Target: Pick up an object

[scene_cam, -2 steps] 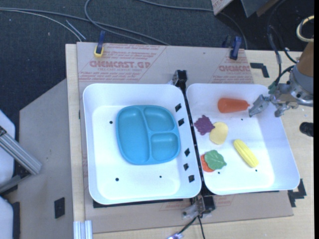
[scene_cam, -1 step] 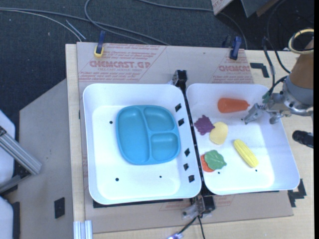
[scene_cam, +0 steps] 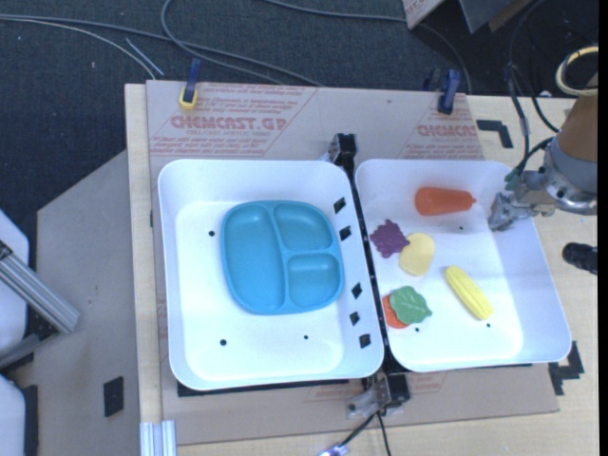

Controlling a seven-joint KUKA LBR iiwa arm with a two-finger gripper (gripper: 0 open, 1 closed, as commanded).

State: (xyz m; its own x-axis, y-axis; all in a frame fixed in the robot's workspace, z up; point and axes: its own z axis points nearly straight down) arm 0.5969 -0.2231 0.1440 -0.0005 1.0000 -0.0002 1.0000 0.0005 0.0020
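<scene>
The gripper (scene_cam: pixel 503 213) hangs at the right bin's (scene_cam: pixel 532 350) upper right edge; whether it is spread or pressed together I cannot tell. The carrot (scene_cam: pixel 443 200) lies nearest, just to its left in the frame, long axis running left-right toward it. Corn (scene_cam: pixel 468 292) lies lower, angled diagonally.

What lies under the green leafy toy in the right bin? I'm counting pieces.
An orange-red piece pokes out beneath the green leafy toy at its left edge; the rest is covered, so its shape stays unknown.
</scene>
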